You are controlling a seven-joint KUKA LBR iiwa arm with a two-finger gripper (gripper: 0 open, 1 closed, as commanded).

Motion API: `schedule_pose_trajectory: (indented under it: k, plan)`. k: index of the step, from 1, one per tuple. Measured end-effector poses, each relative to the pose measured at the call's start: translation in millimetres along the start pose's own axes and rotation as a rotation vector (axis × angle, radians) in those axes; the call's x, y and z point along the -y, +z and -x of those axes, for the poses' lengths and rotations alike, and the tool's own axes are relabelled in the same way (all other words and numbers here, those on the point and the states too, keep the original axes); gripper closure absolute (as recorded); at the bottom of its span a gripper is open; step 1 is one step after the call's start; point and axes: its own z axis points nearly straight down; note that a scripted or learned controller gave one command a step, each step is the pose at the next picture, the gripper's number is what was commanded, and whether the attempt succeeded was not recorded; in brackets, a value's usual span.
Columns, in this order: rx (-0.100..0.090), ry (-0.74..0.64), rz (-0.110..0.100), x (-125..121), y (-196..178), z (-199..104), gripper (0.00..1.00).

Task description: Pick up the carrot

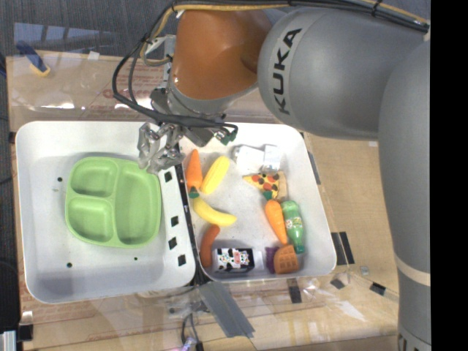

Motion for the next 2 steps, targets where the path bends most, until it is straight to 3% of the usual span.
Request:
schedule_pose_trajectory:
  k: [1,2]
  plan:
    - [0.0,-0.068,-0.004,-3.1,-43.4,-76.6,1.0]
    - [-0.004,-0.679,0.005,-30.2,-41.0,-127.7,1.0]
